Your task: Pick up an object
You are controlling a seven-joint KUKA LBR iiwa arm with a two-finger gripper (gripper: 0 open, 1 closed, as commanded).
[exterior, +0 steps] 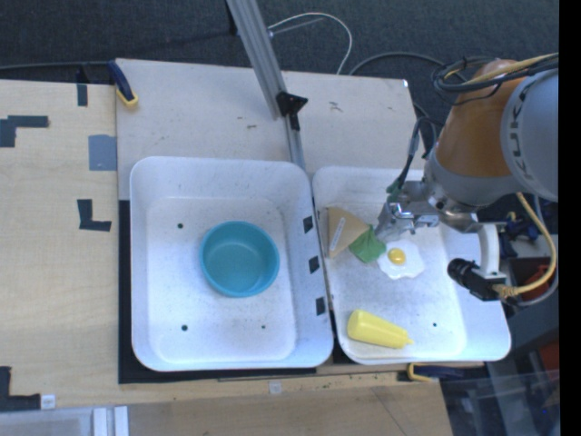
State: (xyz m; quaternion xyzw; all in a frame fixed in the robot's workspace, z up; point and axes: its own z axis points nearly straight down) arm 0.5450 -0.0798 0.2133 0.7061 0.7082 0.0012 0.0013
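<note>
I am watching the egg (402, 262), a flat fried-egg toy lying in the right bin (481, 334), just under the end effector (397, 221). I cannot tell from this slant whether the end effector is open or closed, or whether it is gripping anything; nothing is showing between it and the bin floor that I could call held.

The egg is looking like the nearest target, but it is lying very flat, so I am expecting a grasp to slide over its top or scrape the bin. A green piece (368, 245) is touching the egg's left side, and a tan wedge (340, 230) is sitting just beside that. If the arm is coming down a little to the left, I am judging it could pinch the green piece instead, or shove all three toward the wall between the bins.

The yellow piece (377, 330) is lying apart, near the front of the same bin, and is looking like an easier pick. The blue bowl (240, 259) is sitting alone in the left bin (154, 334), well away from any of this on the surface.
</note>
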